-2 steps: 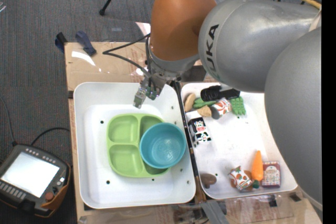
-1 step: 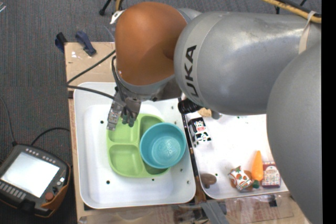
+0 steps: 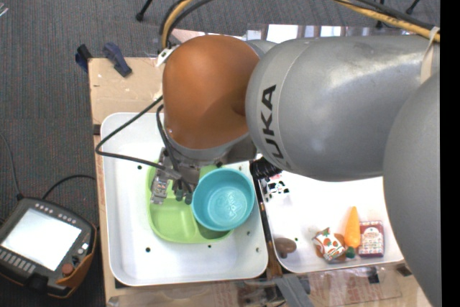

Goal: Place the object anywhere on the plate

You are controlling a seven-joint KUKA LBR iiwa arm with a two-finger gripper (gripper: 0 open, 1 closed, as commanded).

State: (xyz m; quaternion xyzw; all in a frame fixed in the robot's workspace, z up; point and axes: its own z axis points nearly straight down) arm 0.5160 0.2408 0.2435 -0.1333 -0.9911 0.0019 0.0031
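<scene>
Camera view shows you the arm (image 3: pixel 338 104) over the left bin (image 3: pixel 122 241), its gripper (image 3: pixel 169 187) above the green plate (image 3: pixel 172 223). The blue bowl (image 3: pixel 223 199) sits on the plate's right, just beside the gripper; you cannot tell its grip.

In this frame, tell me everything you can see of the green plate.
The green plate lies flat in the left bin, near its middle. It is light lime green, smooth like plastic, with rounded corners and a raised rim. A turquoise bowl rests upright on its right part and hides that edge. The end effector hangs over its upper left corner, and the arm covers its far edge.
</scene>
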